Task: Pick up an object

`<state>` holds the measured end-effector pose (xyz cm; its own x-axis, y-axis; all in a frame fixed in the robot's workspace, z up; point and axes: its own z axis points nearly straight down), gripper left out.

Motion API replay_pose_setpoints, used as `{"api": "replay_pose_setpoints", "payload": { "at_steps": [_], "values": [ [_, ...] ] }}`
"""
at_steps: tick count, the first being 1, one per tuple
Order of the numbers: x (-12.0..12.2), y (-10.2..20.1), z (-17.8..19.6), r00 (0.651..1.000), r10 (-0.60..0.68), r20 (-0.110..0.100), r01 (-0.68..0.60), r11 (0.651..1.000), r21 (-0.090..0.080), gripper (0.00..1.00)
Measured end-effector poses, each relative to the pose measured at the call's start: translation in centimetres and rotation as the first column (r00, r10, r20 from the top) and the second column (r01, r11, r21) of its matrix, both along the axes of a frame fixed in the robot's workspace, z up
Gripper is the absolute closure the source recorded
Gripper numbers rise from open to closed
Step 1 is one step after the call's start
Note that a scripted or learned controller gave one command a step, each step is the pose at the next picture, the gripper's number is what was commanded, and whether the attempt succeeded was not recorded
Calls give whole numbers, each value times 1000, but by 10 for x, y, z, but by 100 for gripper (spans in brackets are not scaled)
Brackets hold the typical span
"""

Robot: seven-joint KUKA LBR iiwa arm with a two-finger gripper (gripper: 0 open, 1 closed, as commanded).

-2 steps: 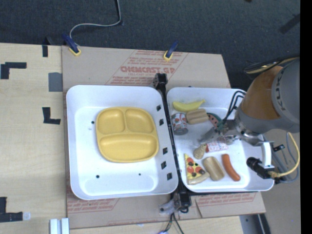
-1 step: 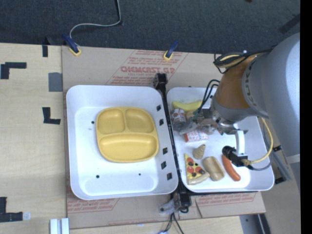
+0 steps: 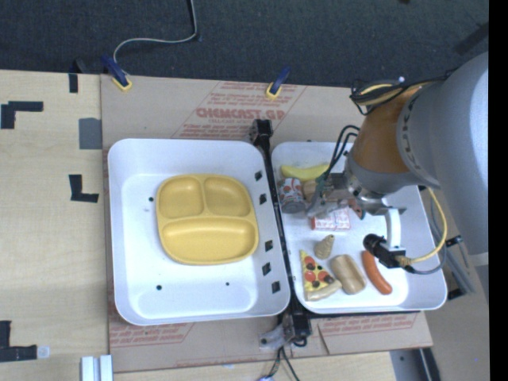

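Note:
My gripper (image 3: 320, 203) hangs low over the upper left part of the right bin (image 3: 421, 292), under the grey arm with its orange band (image 3: 381, 137). It sits among several toy foods. A yellow banana (image 3: 304, 170) lies just behind it, and a small printed can (image 3: 290, 190) is at its left. Right below it is a red-and-white packet (image 3: 331, 222). Nearer the front lie a tan shell-like piece (image 3: 324, 247), a pizza slice (image 3: 317, 277), a brown bun (image 3: 347, 274) and a red sausage (image 3: 377, 274). The arm's body hides the gripper's tips.
The left bin (image 3: 135, 292) holds a yellow divided plate (image 3: 208, 218). A black divider with clips (image 3: 270, 213) runs between the bins. Black and yellow cables (image 3: 397, 254) loop over the right bin's right side. Blue-and-yellow clamps (image 3: 119, 76) pin the cardboard at the back.

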<state>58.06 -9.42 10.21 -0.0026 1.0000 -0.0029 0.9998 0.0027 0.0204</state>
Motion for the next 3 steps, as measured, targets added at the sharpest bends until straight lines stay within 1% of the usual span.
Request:
{"api": "replay_pose_setpoints", "payload": {
  "at_steps": [1,2,3],
  "values": [
    [0,0,0,1000,1,0,-1,1000,0,0],
    [75,1,-17,1000,-1,-20,1,1000,3,0],
    [74,0,-8,1000,0,-22,0,1000,0,100]
  ]
}}
